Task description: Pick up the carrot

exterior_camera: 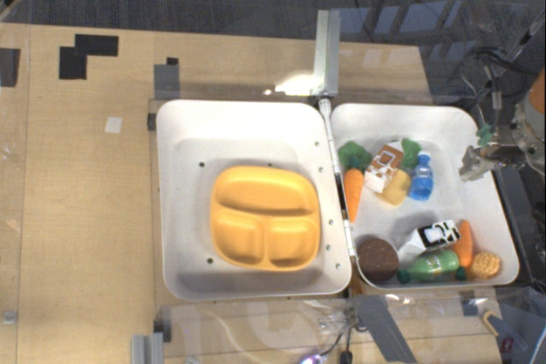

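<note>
The gripper (474, 164) hangs at the 3 o'clock edge of the right bin (444, 117), just over its rim, well apart from everything in the bin. It is too small and blurred to tell how it stands, and nothing shows in its hold.

The carrot (352, 193) lies at the bin's 9 o'clock side, along the wall shared with the left bin (171, 209), green top toward 12 o'clock and tip toward 6. A green vegetable (352, 156) sits just above it at 10 o'clock. Toward the centre lie a small box (386, 163), a yellow piece (396, 187) and a blue bottle (421, 180), close together. At 7 o'clock sits a brown disc (377, 258). Along 5 o'clock lie a green bottle (432, 266), a second carrot (464, 241) and a waffle (485, 264).

A yellow tray (264, 216) with three compartments lies in the middle of the left bin.
</note>
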Available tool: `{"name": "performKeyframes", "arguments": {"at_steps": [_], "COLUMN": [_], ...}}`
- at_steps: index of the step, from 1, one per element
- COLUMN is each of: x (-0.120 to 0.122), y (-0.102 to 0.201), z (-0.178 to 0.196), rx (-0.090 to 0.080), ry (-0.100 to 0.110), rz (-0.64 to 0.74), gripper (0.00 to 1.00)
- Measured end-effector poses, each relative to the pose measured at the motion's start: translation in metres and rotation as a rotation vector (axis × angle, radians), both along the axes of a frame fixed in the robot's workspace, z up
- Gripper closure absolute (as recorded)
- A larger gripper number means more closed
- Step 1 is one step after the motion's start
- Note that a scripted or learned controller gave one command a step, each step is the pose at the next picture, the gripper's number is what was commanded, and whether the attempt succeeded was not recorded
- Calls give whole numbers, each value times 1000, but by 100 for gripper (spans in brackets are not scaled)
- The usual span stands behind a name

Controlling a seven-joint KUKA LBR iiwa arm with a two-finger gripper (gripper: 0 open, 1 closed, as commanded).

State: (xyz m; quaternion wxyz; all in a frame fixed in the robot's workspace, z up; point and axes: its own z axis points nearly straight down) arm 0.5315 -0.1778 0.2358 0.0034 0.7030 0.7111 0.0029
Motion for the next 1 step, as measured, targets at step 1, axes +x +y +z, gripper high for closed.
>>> {"name": "performKeyframes", "arguments": {"at_steps": [1], "x": [-43], "y": [-11], "z": [116], "rx": [-1], "ry": [1], "rz": [-128], "gripper": [100]}}
